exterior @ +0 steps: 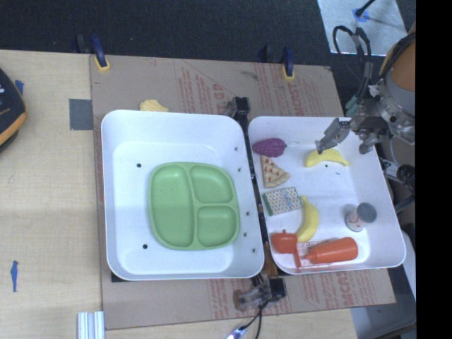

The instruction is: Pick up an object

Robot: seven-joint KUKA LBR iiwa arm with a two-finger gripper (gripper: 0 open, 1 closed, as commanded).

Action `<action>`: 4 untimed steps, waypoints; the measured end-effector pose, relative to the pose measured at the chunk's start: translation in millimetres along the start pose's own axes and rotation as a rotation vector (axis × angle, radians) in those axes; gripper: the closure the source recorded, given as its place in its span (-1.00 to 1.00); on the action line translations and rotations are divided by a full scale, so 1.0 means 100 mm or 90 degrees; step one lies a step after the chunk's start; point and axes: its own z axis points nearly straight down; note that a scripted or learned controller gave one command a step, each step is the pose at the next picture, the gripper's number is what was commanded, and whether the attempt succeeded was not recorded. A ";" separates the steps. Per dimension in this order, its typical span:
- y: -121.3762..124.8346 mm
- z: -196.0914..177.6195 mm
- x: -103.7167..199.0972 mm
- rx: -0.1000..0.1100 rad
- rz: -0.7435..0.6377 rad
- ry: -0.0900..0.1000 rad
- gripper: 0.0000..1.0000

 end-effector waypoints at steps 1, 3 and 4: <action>-0.63 1.11 -0.11 0.001 0.000 0.000 -1.00; -0.42 1.96 -0.17 -0.009 0.001 -0.002 -1.00; -0.42 1.85 -0.16 -0.006 -0.002 0.000 1.00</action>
